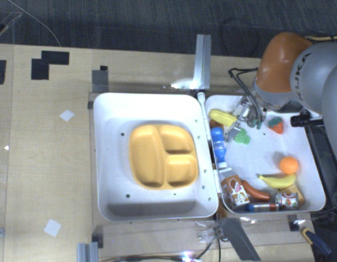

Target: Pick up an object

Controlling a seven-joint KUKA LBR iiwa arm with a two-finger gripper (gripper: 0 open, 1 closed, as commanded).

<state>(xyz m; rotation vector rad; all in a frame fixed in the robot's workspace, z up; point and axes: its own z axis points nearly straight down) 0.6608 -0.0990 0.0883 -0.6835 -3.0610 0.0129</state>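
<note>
Arm (299,70) reaches in from the upper right of the frame, orange band above the wrist, and the gripper (240,125) hangs over the upper-left part of the right bin (315,168). Its tips sit just beside a yellow object (222,117) and touch or overlap a small green object (242,138); whether the fingers are open or closed I cannot tell, and nothing shows between them. Along the bin's left wall lies a blue bottle (217,145). An orange-red piece (276,125) sits to the gripper's right. Open white floor fills the bin's middle. Lower down: orange ball (289,164), banana (277,180), then a crowded bottom edge. In the left bin (108,146), 1 yellow compartment tray (161,156) sits centred, with bare margin on all 4 sides.
</note>
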